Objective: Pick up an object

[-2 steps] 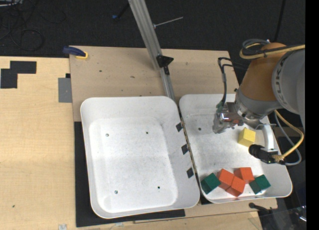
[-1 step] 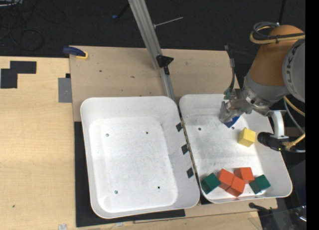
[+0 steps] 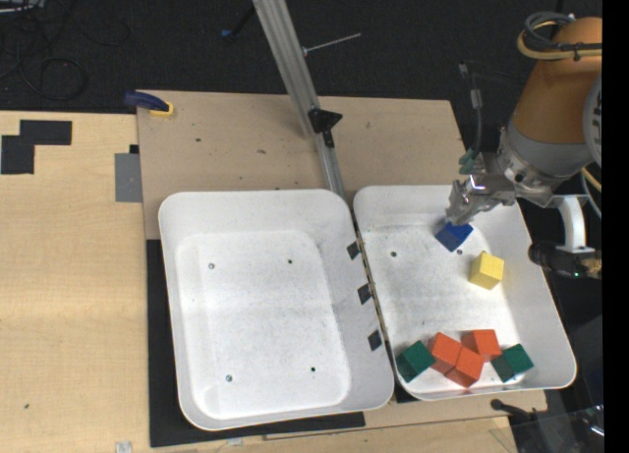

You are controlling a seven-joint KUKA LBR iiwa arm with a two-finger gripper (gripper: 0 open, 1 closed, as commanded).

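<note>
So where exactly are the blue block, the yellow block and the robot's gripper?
blue block [image 3: 453,237]: camera view, on its top face, in the right bin.
yellow block [image 3: 486,270]: camera view, middle of its top face.
gripper [image 3: 466,207]: camera view, at its tip, right above the blue block.

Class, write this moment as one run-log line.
gripper: right bin, directly above blue cube | grasp: unconfirmed | yellow cube: nearby, apart | orange and green cubes: clustered at near edge
</note>
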